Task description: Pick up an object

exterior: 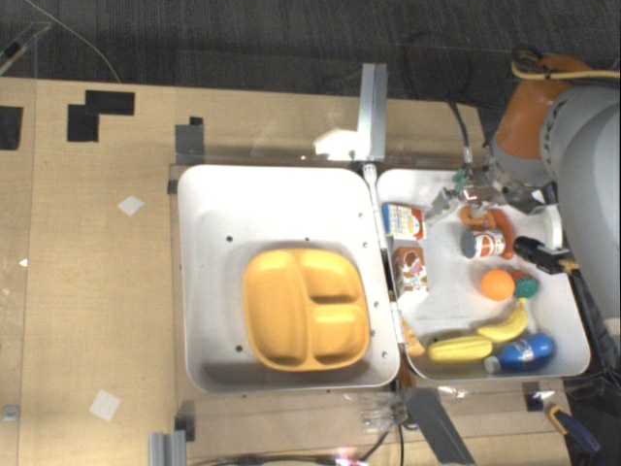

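The gripper hangs over the far part of the right bin, close to its far wall, and the arm reaches in from the right. We cannot tell if the jaws are spread or pressed together. The metal parts there mix with glare and with the things under them, and we see nothing pinched.

The task names no object, so we take the nearest ones as the likely target. Just on the near side of the jaws, a little to their right, lies a red piece (maybe a toy sausage, it is hard to say). A small can touches it, further from the jaws, and seems to lie on its side. The long axis of the red piece runs from the jaws outward to the near right, so we think a grip across it needs the jaws turned to that line.

To the left of the jaws a carton lies flat against the bin wall. Well apart from the jaws, toward the near edge, are an orange ball and a banana.

The far end of the red piece is hidden under the gripper, and we cannot tell whether the gripper touches it. The arm also cuts off the far right corner of the bin.
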Tool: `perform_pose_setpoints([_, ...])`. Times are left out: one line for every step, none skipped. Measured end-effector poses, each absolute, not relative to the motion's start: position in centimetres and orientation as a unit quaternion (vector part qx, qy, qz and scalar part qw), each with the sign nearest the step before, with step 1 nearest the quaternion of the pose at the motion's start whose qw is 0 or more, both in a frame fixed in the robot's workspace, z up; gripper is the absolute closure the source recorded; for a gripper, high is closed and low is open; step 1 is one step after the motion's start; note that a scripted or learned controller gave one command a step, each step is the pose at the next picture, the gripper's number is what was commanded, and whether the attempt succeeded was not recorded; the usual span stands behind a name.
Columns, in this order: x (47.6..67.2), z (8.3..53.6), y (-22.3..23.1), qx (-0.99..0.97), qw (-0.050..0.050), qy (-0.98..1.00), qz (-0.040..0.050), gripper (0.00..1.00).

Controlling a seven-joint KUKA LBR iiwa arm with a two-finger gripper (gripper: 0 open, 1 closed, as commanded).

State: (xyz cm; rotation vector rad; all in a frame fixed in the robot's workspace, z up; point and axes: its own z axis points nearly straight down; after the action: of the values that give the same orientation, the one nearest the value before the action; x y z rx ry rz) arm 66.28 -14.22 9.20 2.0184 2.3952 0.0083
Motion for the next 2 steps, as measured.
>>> perform_pose_setpoints([66.63, 9.24, -15.01, 0.688, 0.005, 0.726, 0.0040, 0.00])
perform_pose_setpoints([66.92, 9.12, -15.87, 0.648, -0.002, 0.762, -0.0016, 0.00])
